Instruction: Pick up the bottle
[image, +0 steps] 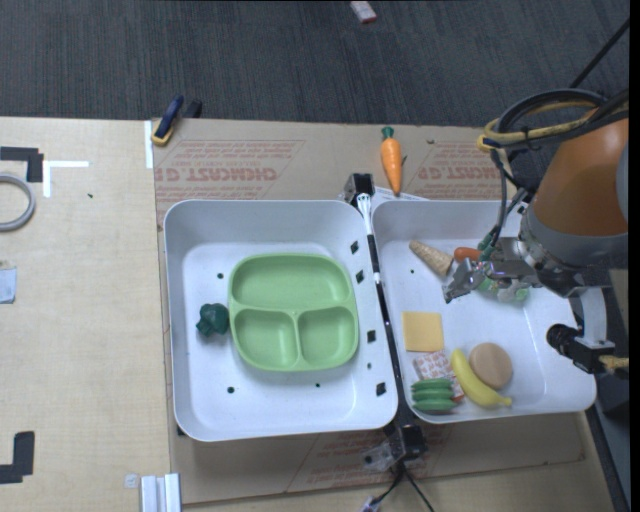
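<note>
Bottle (508, 287), clear with greenish tint, lies in the right bin (560, 395) under the hand (470, 280); grip unreadable.

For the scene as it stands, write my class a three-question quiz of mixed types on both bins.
1. True or false: the green tray lies in the left bin.
2. Which lies nearest the banana? A) broccoli B) potato C) carrot
3. Fill in: the cheese slice lies in the ___ bin.

Key: 1 true; 2 B; 3 right.
</note>
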